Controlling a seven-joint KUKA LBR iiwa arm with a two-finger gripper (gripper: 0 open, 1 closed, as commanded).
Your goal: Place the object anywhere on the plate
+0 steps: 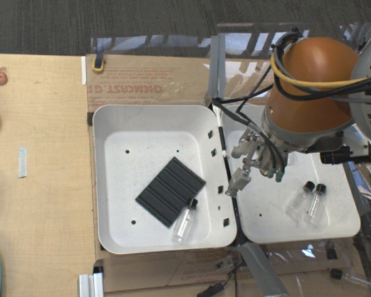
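You see a ribbed black rectangular plate (170,191) lying flat in the left bin (111,129). One clear vial (184,223) touches its lower corner. Two more vials (306,200) lie in the right bin (334,231). The gripper (247,166) hovers by the shared bin edge, gripping nothing.

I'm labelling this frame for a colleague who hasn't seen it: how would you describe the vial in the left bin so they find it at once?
Start at the left white bin, which holds a dark ribbed plate lying at a slant. The clear vial lies at that plate's lower right corner, its small black cap touching the plate's edge. Unlike the two vials in the right bin, it lies alone, beside the plate.
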